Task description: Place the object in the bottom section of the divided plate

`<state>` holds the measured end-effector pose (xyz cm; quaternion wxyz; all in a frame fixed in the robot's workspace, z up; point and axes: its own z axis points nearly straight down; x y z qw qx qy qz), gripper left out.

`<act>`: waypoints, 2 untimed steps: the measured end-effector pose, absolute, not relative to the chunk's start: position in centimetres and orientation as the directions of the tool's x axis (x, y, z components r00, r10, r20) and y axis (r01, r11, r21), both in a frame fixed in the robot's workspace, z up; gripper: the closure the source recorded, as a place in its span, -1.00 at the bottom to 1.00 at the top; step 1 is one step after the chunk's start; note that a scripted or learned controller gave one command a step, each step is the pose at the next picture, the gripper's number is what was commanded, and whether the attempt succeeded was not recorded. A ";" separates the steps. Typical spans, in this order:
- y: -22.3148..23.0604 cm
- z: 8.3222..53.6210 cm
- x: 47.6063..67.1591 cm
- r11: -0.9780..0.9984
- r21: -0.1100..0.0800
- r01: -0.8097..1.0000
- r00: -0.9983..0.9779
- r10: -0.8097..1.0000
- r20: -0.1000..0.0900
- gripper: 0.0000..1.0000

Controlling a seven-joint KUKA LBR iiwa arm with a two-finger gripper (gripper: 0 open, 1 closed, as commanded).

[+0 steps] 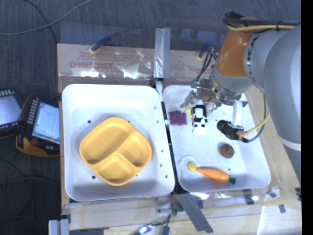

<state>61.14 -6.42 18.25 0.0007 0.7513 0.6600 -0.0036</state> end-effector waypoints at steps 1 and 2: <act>-8.1 18.2 62.6 -0.233 -0.005 0.972 0.233 0.972 -0.002 1.00; -2.6 20.9 58.1 -0.320 -0.005 0.947 0.320 0.947 -0.001 1.00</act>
